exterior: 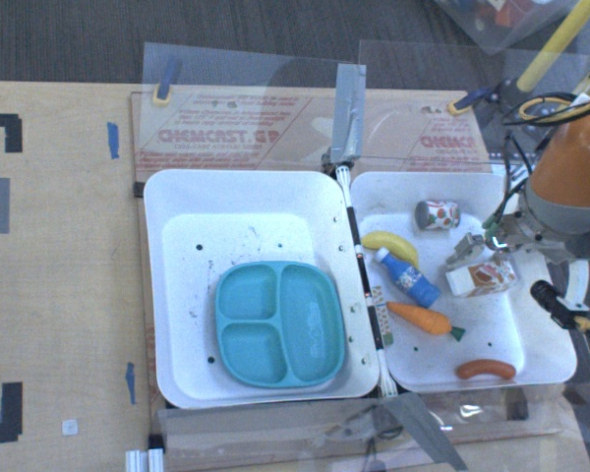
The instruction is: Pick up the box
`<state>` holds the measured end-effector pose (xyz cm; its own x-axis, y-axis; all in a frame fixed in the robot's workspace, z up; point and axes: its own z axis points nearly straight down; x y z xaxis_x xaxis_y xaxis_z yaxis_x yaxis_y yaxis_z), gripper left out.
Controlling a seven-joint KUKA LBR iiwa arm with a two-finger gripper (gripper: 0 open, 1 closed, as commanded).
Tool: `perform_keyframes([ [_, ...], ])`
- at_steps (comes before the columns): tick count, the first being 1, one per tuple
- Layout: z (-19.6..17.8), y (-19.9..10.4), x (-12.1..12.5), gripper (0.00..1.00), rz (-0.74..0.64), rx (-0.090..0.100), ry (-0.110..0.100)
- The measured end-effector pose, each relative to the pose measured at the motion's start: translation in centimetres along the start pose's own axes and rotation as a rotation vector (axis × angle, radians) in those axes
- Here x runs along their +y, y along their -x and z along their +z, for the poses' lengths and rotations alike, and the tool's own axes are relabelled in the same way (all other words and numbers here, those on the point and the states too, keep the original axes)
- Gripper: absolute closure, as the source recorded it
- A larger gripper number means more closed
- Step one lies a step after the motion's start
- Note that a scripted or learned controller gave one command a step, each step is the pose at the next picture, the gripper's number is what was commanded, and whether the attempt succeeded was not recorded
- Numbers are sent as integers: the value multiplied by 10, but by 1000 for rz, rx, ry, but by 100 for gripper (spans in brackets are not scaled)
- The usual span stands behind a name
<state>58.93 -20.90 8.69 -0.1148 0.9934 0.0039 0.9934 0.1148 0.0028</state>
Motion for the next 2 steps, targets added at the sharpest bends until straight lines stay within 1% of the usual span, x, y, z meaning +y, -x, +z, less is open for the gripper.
perform_keyframes([
  [1,2,-8,68,0,-144,-2,-19],
  [2,2,-44,73,0,-17,-11,-38],
])
